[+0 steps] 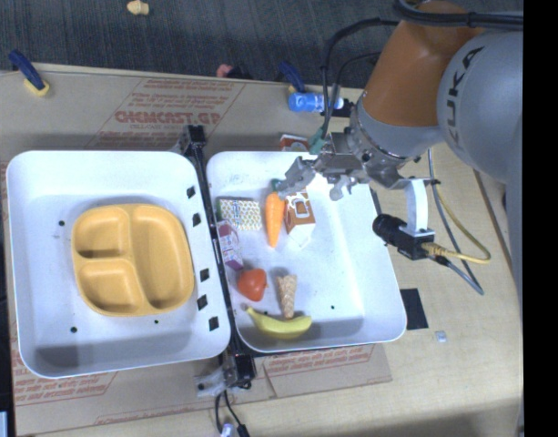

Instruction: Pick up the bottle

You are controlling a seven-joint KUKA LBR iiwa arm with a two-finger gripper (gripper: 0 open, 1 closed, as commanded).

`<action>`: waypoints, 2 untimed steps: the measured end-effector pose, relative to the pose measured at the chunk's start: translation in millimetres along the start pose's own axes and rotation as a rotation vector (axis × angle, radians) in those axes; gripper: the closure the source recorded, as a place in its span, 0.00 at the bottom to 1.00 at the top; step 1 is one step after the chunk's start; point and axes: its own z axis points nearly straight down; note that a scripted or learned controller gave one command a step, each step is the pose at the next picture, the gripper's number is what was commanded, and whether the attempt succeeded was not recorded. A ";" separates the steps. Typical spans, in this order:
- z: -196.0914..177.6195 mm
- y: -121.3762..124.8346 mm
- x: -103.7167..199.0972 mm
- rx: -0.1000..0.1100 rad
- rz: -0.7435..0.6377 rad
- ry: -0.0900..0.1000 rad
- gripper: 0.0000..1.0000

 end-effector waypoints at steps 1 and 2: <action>-10.3 0.1 0.3 0.003 -0.005 0.000 1.00; 9.9 -92.6 -18.3 0.000 -0.010 0.000 1.00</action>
